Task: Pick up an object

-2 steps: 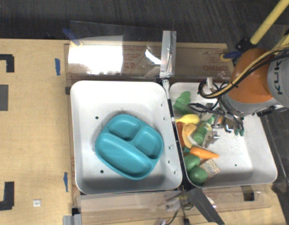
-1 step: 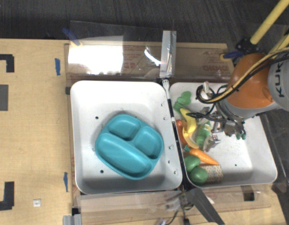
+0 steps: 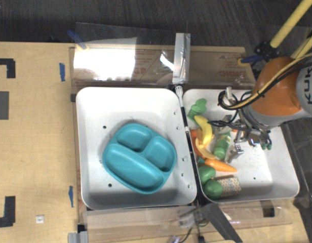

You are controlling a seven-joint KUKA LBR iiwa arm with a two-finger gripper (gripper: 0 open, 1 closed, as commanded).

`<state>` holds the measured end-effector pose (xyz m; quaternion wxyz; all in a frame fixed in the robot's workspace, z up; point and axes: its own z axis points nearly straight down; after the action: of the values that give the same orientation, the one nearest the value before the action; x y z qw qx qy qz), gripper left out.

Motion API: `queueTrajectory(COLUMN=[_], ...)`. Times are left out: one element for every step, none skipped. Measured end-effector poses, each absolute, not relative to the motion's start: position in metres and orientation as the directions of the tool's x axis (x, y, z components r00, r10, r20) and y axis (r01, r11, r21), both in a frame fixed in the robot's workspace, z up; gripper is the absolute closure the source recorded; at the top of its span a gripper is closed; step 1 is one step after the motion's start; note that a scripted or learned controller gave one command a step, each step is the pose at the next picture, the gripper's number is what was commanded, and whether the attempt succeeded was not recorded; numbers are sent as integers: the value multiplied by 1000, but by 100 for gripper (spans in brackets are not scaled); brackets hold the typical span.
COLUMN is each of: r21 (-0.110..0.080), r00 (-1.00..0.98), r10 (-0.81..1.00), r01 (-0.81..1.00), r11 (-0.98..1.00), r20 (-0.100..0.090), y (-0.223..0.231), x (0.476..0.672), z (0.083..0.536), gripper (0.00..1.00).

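Nearest the camera, at the right bin's (image 3: 285, 178) front edge, lie a speckled tan block (image 3: 230, 185) and a green ball (image 3: 213, 188), both close to the front wall. Just behind them an orange carrot (image 3: 220, 165) lies slantwise, and a second green piece (image 3: 206, 172) sits against the divider between the bins. Further back along that divider a yellow banana (image 3: 204, 128) curves over an orange strip (image 3: 198, 148), with a green leafy piece (image 3: 198, 107) at the far end. All the toys crowd the bin's left half; its right half shows bare white floor, open toward the front right corner.

Over the middle of that bin the hand (image 3: 237, 148) hangs below the arm's orange band (image 3: 275, 87), just right of the banana and above the carrot, with a small green piece (image 3: 221, 147) beside it. Whether its fingers are wide or narrow I cannot tell; cables clutter the view there.

Left bin (image 3: 90, 135) holds a teal divided plate (image 3: 140, 157), set near the middle with room on all sides. Brown desk (image 3: 29, 151) spreads to the left
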<state>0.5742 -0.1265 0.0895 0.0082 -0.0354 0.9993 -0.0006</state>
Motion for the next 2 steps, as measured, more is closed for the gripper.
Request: queueTrajectory(r21=[-4,-4], r00=[-998,-1000], r10=[68,-8], r01=[68,-8], r11=[998,1000], r20=[-15,-18], y=[-98,-121], x=[578,535], z=[90,90], gripper=[0,0])
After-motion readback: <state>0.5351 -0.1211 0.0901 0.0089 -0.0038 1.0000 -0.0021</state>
